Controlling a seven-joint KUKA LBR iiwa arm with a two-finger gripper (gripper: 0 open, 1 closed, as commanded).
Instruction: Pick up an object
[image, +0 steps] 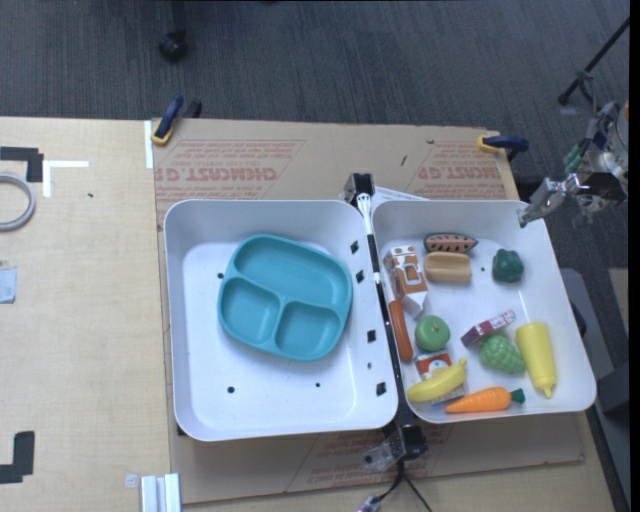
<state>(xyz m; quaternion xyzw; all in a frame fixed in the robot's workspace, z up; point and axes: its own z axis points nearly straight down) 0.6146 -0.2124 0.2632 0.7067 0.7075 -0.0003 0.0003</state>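
Approach step, nothing grasped yet. Gripper (535, 203) parked at right bin (570, 300) far corner, above the rim; finger state can't tell. Toys in that bin, e.g. broccoli (508, 265) nearest. Next: descend over one item, centred.

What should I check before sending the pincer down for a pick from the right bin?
1. Pincer clear of objects: ok, it sits at the right bin's far right corner, above the rim.
2. Pincer carrying nothing: cannot tell, too small and blurred.
3. Targets present: ok, toy foods fill the right bin.
4. Isolated target: ok, the green broccoli stands apart nearest the pincer.
5. Cluttered zone: not ok, banana, carrot and grapes crowd together.
6. Left bin: ok, it holds just the teal divided plate.
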